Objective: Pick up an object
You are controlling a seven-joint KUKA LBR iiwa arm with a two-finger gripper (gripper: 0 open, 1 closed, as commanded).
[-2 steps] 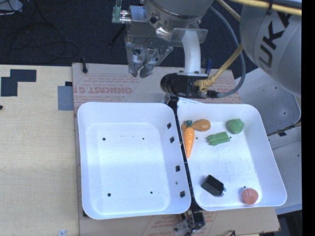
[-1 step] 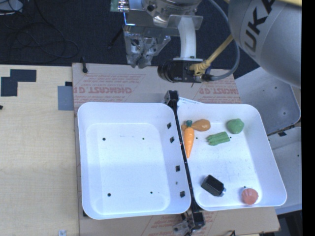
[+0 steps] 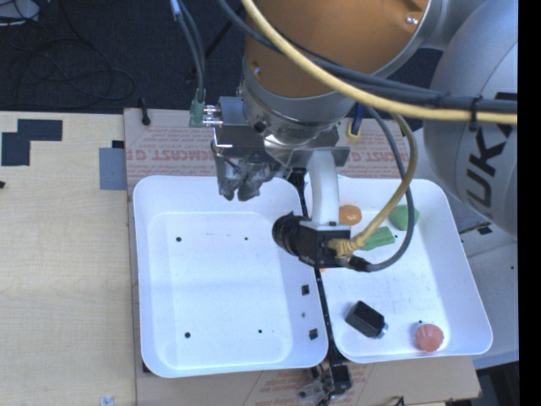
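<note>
A pale plywood benchtop [image 3: 59,252] with dark rectangular patches [image 3: 32,138] meets a dark floor [image 3: 93,49] strewn with black cables [image 3: 59,66].

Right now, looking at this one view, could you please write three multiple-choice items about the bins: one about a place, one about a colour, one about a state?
1. Where does the black block lie?
A. right bin
B. left bin
C. on the cardboard

2. What colour is the round object near the right bin's lower right corner?
A. blue
B. reddish-pink
C. white

3. Where is the hand?
A. above the left bin's far edge
B. touching the black block
C. over the round object

Key: 1 A, it rests on the right bin's floor. 2 B, it looks reddish-pink. 3 A, it hangs there, apart from all objects.
</note>
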